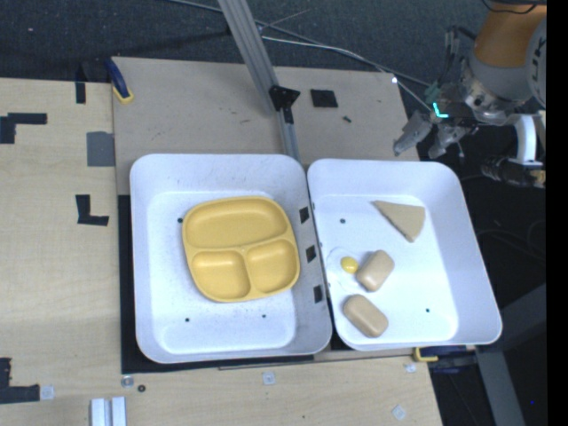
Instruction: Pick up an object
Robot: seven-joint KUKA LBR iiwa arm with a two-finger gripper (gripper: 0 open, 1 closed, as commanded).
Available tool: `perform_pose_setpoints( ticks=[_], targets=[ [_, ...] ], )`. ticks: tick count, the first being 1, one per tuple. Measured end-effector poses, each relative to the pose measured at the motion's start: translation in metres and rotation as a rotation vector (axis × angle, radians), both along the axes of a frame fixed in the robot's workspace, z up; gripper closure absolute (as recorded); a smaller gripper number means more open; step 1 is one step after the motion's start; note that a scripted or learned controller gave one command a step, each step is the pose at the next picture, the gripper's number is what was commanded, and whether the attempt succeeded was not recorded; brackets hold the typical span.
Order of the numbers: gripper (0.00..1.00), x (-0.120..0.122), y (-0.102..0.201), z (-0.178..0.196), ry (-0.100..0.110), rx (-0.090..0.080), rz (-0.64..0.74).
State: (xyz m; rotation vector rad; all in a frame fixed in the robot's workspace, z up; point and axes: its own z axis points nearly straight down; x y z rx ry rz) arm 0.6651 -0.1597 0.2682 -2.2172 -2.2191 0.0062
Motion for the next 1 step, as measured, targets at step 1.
perform_pose_setpoints(
  ticks=[1],
  targets=[
    [0.00, 0.0010, 0.0001, 0.0027, -0.005, -0.001, 0.001]
  ],
)
